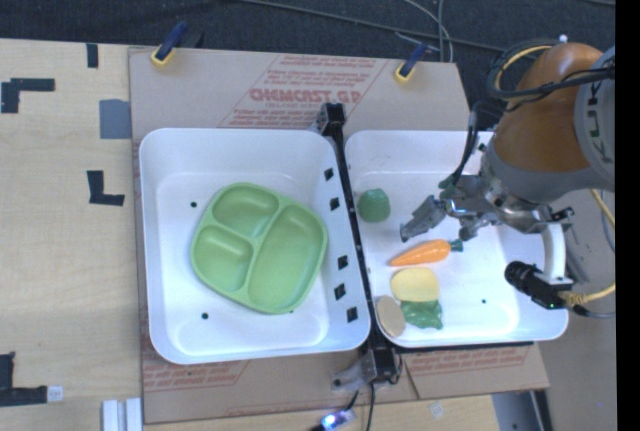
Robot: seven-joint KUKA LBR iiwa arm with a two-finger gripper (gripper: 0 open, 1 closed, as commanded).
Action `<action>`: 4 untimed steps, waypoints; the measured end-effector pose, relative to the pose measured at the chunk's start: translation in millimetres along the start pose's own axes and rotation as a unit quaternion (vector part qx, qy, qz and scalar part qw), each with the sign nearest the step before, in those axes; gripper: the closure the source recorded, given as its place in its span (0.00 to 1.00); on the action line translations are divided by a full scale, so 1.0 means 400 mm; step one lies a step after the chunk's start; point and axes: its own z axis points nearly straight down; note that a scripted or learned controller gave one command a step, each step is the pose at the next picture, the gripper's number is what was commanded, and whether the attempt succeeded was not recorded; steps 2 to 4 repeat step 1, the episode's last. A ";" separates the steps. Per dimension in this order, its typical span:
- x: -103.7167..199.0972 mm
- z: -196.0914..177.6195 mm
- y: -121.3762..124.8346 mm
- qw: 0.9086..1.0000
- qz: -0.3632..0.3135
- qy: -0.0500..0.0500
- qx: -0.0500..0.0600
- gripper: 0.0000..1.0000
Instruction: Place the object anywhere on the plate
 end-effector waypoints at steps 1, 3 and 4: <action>0.000 -0.017 0.007 1.000 -0.002 -0.001 -0.006 0.00; 0.000 -0.017 0.007 1.000 -0.002 -0.001 -0.006 0.00; 0.000 -0.017 0.007 1.000 -0.002 -0.001 -0.006 0.00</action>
